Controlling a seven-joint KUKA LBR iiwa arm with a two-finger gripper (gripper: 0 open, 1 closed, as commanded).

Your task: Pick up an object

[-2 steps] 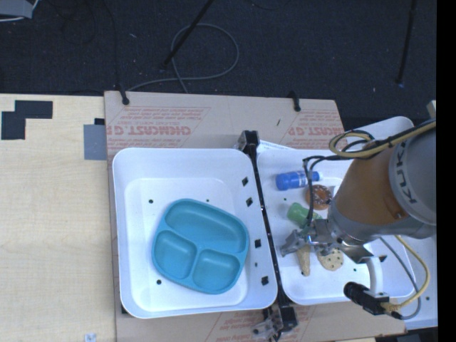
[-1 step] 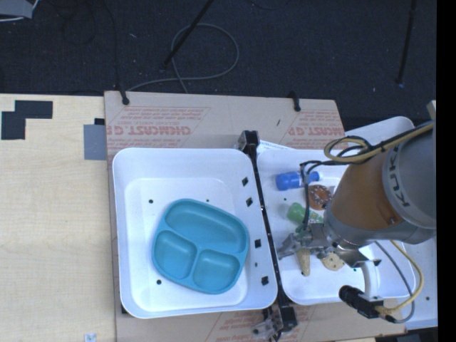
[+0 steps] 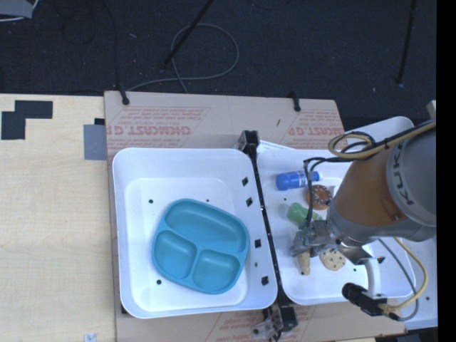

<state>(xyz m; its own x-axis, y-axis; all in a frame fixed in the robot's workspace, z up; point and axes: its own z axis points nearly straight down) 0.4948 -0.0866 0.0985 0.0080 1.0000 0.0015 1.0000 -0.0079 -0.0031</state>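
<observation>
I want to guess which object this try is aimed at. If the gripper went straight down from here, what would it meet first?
Probably the small tan piece right under the gripper in the right bin. The green object lies just beyond; depth is hard to judge.

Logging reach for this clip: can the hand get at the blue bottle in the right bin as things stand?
Probably yes. The blue bottle lies uncovered near the right bin's far side, with a green object between it and the hand; from above nothing blocks it.

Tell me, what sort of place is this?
Probably a robotics lab or test bench. A robot arm reaches over two white bins, one with a blue divided plate, and loose cables trail across the dark floor.
</observation>
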